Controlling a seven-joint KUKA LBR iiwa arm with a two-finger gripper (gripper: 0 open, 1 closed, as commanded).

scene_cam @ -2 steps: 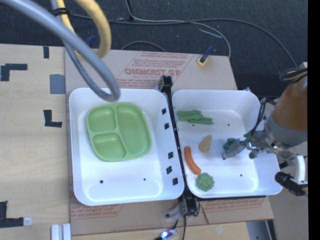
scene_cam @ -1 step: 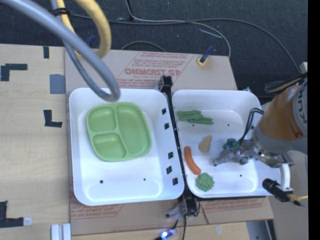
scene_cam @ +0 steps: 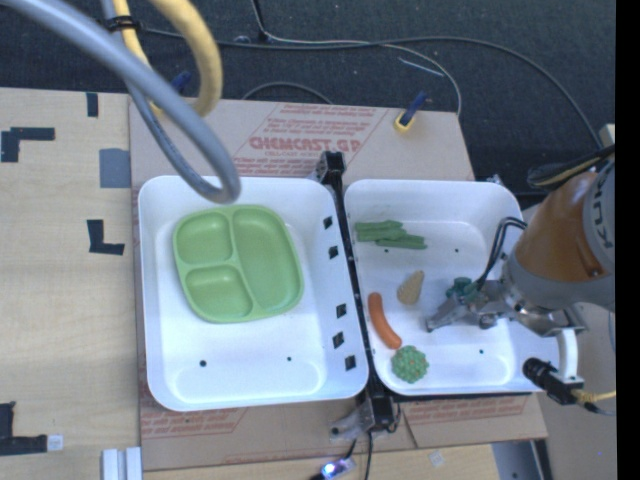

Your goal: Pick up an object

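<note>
The gripper [scene_cam: 440,320], finger state impossible to tell, hangs low in the right bin [scene_cam: 500,200]. The carrot [scene_cam: 384,321] lies just left of it, long axis running diagonally toward the broccoli [scene_cam: 410,364].

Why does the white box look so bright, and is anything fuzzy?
In the camera view, light from above washes out the right bin around the green beans; the grey hose up close is blurry; the tool casts a soft shadow on the bin floor.
</note>
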